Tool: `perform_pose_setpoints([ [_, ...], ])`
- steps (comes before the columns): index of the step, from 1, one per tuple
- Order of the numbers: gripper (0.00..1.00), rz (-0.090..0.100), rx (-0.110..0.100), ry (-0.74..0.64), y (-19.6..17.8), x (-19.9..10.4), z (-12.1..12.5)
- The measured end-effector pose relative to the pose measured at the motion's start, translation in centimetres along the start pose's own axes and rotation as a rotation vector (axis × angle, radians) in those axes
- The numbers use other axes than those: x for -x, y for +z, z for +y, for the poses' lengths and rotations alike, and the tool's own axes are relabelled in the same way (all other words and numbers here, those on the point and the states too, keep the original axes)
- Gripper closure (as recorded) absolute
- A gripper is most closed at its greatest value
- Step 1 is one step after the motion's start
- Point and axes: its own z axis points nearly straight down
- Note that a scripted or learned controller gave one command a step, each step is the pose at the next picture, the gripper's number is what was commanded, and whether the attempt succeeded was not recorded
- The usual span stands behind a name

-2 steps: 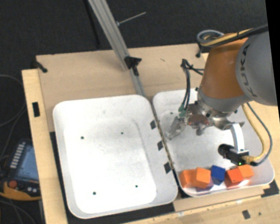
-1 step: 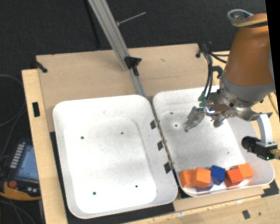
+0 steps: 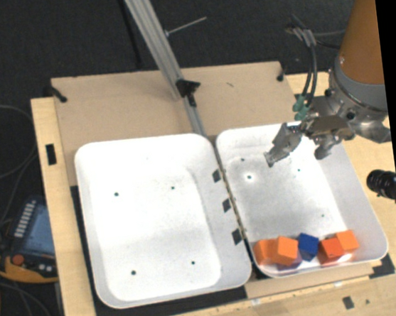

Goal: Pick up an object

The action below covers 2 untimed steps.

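Note:
My gripper (image 3: pixel 301 148) hangs over the far part of the right bin (image 3: pixel 345 186), its two fingers spread apart and nothing between them. Along the near edge of that bin lie several blocks: an orange block (image 3: pixel 277 250) at the left, a blue block (image 3: pixel 308 244) in the middle, and another orange block (image 3: pixel 337 245) at the right. A bit of purple shows under the left orange block. The blocks are well nearer the front than the gripper.
The left bin (image 3: pixel 155 216) sits beside the right one, with black clips (image 3: pixel 227 205) along the shared edge. A grey metal rail (image 3: pixel 163 50) slants down from the top to the bins' far junction. Cables and a handheld pendant (image 3: pixel 29 239) lie left of the bench.

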Motion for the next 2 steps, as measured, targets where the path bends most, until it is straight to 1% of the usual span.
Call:
perform_pose_setpoints([
  [1, 0.0, 0.0, 0.0, 0.001, -12.1, -3.9, 0.1],
  [2, 0.0, -0.004, -0.007, 0.013, -12.3, 6.3, 0.0],
])
